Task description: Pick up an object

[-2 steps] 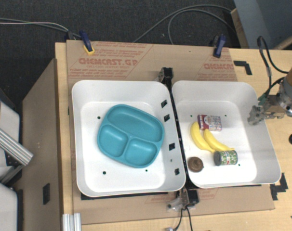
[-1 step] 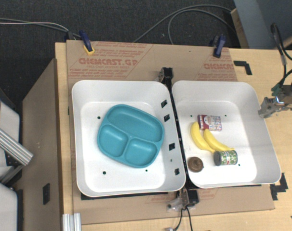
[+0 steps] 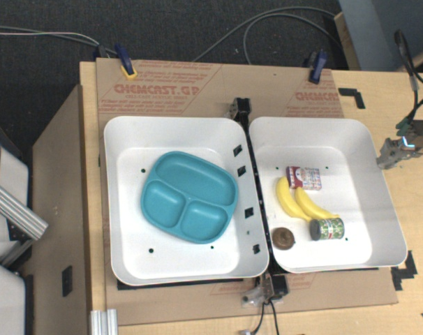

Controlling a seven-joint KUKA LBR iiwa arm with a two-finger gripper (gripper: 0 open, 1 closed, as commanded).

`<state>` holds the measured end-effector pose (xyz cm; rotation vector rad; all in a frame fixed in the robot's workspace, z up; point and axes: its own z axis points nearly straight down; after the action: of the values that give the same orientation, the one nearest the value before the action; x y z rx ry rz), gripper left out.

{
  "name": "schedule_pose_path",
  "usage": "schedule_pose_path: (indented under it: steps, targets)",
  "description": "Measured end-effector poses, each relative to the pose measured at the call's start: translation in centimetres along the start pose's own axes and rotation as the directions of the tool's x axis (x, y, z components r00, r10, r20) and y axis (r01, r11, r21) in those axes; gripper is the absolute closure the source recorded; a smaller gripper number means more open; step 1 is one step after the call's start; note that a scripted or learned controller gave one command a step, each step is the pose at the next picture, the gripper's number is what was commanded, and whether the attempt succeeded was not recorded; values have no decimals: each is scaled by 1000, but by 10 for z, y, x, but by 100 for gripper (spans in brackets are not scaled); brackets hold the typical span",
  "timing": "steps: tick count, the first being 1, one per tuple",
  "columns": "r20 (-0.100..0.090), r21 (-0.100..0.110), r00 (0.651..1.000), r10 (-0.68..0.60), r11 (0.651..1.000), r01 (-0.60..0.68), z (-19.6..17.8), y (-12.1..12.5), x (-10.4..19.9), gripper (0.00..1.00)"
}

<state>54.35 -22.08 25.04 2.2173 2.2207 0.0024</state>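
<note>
Two white bins are set side by side on the bench. In the left bin [image 3: 121, 257] a teal divided plate [image 3: 189, 196] is laid flat, tilted a little across the floor. In the right bin [image 3: 379, 236] four small things are gathered near the middle: a pair of bananas [image 3: 300, 202], a small red and white packet [image 3: 304, 179] touching their upper end, a green-labelled can [image 3: 327, 228] lying on its side against their lower end, and a brown disc [image 3: 283, 239] just beside the dividing wall. The gripper [image 3: 401, 149] is seen at the right edge of the view, outside the right bin's rim, well apart from everything; nothing is held by it, and how far it is opened cannot be told from this view. No pick is judged to have been begun. Several failures may be expected from here. Because the can, bananas and packet are touching, a descent on one is likely to strike or push a neighbour. The can, being on its side, may be rolled away by a glancing contact. The disc may be missed, being so low and so close to the wall. The plate may prove too broad and flat to be gripped except at its rim.
</note>
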Motion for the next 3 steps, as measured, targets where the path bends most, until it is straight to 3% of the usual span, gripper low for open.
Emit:
schedule_pose_path:
  steps: [3]
  targets:
    - [-5,5,1000,-5,1000,5,-16,2,153,100]
